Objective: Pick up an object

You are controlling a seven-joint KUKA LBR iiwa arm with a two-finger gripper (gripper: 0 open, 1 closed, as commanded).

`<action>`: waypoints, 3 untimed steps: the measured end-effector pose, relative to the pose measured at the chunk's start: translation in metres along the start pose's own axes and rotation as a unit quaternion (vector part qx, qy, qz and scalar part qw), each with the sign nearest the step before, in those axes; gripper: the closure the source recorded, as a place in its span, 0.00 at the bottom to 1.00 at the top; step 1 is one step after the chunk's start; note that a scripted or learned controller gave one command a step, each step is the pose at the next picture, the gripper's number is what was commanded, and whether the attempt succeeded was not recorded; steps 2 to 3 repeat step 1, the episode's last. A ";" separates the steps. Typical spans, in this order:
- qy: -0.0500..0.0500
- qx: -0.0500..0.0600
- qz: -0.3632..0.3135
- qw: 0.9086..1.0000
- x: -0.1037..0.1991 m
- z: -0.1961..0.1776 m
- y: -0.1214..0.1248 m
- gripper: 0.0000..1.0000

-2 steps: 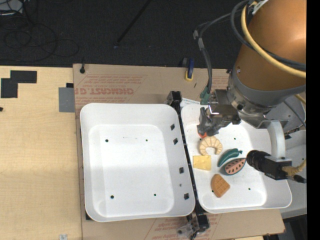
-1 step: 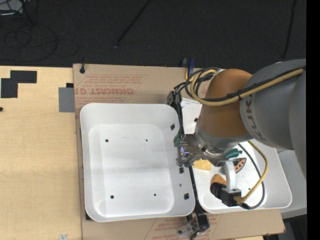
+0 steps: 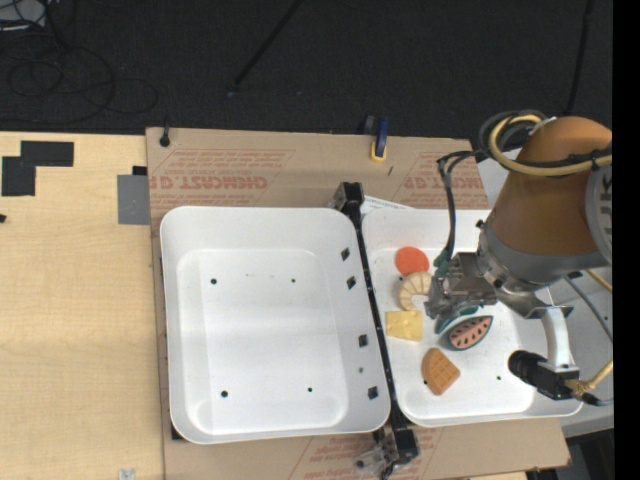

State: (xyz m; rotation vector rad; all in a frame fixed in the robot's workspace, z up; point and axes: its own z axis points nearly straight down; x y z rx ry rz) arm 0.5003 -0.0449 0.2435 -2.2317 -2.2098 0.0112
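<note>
Beside the gripper (image 3: 452, 303) in the right bin (image 3: 500, 393), a watermelon slice (image 3: 469, 332) is lying just near of the fingers, with a shell (image 3: 414, 288), a red ball (image 3: 411, 260), a cheese wedge (image 3: 404, 325) and a cracker (image 3: 439, 370) crowding its left side. Whether the jaws are standing wide or narrow I cannot tell, since the wrist is hiding them. My judgement is that a clean pick is calling for centring over one item, the slice being closest, and descending straight so neighbours are not being nudged.
</note>
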 end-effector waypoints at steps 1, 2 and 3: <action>0.003 -0.002 -0.008 1.000 0.084 -0.051 0.048 1.00; 0.003 -0.002 -0.008 1.000 0.084 -0.051 0.048 1.00; 0.003 -0.002 -0.008 1.000 0.084 -0.051 0.048 1.00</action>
